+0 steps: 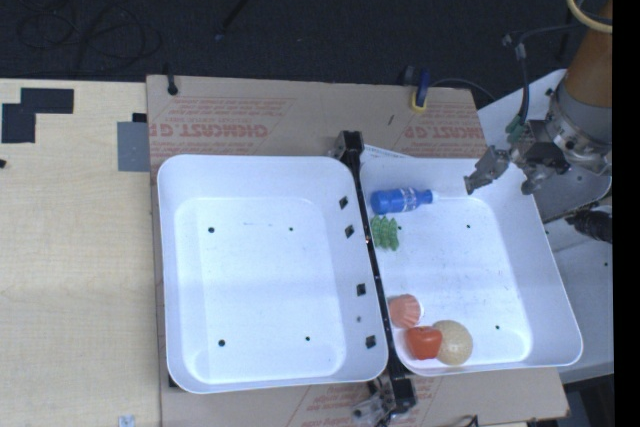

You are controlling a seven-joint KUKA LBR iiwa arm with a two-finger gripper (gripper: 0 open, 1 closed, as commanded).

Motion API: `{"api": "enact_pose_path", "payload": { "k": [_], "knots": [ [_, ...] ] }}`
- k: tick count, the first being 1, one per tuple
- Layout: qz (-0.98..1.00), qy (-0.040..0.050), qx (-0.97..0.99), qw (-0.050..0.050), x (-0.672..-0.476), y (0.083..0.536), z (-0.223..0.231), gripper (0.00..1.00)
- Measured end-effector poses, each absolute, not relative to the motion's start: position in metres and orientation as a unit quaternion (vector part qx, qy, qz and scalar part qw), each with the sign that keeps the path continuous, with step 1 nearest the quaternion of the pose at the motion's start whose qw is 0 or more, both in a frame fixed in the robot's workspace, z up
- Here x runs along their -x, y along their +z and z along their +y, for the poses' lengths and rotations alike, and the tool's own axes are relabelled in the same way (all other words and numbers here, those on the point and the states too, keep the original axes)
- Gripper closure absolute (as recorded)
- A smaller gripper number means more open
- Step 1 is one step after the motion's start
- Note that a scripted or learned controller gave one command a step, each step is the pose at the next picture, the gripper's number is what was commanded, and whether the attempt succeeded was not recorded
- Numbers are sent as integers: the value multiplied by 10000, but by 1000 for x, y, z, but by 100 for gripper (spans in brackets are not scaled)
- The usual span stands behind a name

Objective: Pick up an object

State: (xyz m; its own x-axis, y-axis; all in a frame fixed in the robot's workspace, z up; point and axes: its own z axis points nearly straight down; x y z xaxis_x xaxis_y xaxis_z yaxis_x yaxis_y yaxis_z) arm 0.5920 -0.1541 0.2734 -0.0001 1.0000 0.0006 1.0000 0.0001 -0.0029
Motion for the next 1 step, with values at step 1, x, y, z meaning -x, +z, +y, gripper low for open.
{"api": "enact_pose_path", "payload": {
  "k": [1],
  "knots": [
    [-7055,41,7087,69,-517,181,-169,0]
  ]
}}
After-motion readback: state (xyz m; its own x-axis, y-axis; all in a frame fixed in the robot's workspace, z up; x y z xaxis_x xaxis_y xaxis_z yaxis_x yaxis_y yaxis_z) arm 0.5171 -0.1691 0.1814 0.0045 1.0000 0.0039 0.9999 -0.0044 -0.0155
